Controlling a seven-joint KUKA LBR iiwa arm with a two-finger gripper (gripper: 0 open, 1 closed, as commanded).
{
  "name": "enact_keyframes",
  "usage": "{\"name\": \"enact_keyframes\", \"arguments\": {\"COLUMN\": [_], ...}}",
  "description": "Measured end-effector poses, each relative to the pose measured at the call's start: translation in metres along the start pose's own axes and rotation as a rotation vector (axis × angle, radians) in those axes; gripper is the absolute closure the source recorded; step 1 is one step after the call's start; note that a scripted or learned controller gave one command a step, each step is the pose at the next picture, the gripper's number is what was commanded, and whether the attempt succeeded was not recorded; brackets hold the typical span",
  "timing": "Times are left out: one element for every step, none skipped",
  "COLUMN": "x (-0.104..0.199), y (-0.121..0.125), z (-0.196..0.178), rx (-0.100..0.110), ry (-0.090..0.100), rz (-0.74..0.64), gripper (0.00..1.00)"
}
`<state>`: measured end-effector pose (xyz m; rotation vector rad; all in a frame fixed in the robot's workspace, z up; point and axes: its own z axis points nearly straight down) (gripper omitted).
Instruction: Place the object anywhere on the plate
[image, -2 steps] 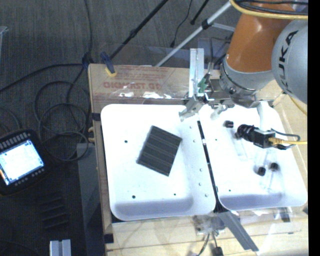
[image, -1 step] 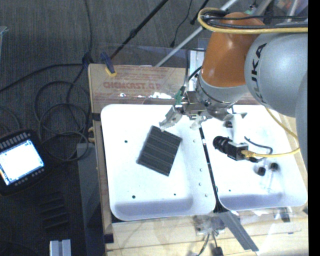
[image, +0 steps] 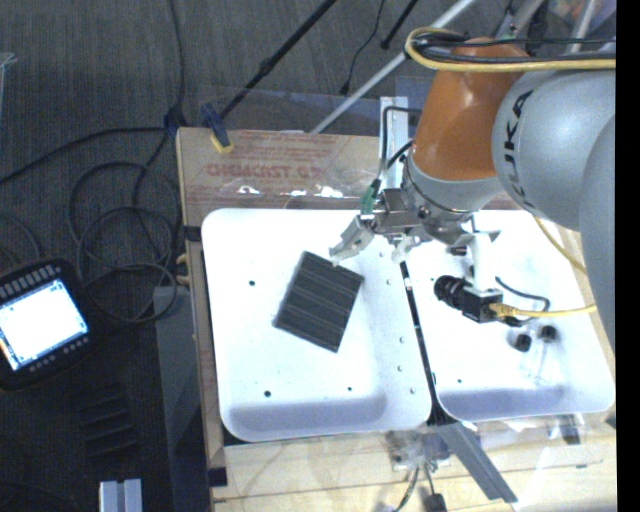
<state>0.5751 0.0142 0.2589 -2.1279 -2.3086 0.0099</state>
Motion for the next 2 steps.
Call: {"name": "enact_keyframes", "arguments": {"x": [-0.026, -0.091], "y": [0.022, 0.009], "z": [0.021, 0.012], "rx": [-0.001, -0.001], "ry": [-0.001, 0.000], "rz": [0.013, 0.069], "gripper": [0.00, 0.00]}}
